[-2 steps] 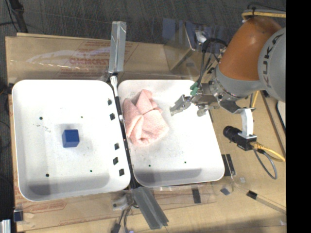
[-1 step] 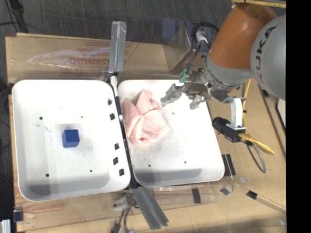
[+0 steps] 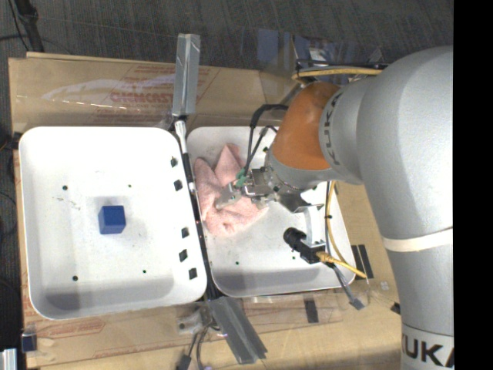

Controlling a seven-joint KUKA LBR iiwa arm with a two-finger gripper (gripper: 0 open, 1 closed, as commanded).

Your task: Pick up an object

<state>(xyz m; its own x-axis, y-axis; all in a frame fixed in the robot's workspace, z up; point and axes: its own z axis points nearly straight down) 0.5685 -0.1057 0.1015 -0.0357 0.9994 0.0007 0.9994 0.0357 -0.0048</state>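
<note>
A crumpled pink cloth lies against the left wall of the right bin. My gripper reaches in from the right and sits right over the cloth's middle, its tip down at the fabric. A small blue cube rests in the left bin, well away from the gripper. The arm's grey body and orange band cover the right bin's far right part.
A black divider with clips runs between the two bins. A black cable fitting with a yellow lead hangs over the right bin's floor. Brown cardboard lies under both bins.
</note>
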